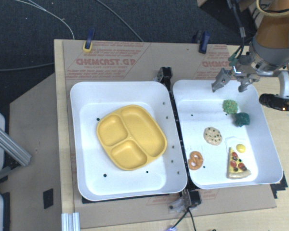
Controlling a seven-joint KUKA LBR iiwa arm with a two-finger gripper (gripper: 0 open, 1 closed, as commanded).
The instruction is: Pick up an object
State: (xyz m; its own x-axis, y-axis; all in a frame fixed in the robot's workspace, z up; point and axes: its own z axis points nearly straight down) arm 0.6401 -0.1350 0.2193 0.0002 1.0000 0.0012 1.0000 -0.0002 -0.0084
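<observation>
- Green is marking the likeliest target: a pale green broccoli floret point(229, 106) is lying in the right bin point(192, 93), toward its far right corner.
- The gripper point(232, 83) is hanging just above that same far end of the bin, with its two fingers spread apart and nothing showing between them.
- The floret is sitting just nearer the camera than the fingertips, almost straight beneath them, so a short descent looks like the move being set up.
- A darker teal-green toy piece point(241, 119) is lying just beside the floret, on its near right side; the two are looking close enough to crowd a grasp.
- The floret is appearing small, lumpy and roughly round, with no clear long axis, so finger orientation is probably mattering little.
- Other toy foods are resting further toward the near edge: a speckled cookie point(212, 135), a pretzel point(195, 160), a pizza slice point(236, 164) whose long axis is running toward the camera, and a small yellow piece point(240, 147).
- The left bin point(82, 105) is holding a yellow divided plate point(130, 136), well apart from the gripper.
- Nothing is being lifted yet; the pick appears to be at its approach stage.
</observation>
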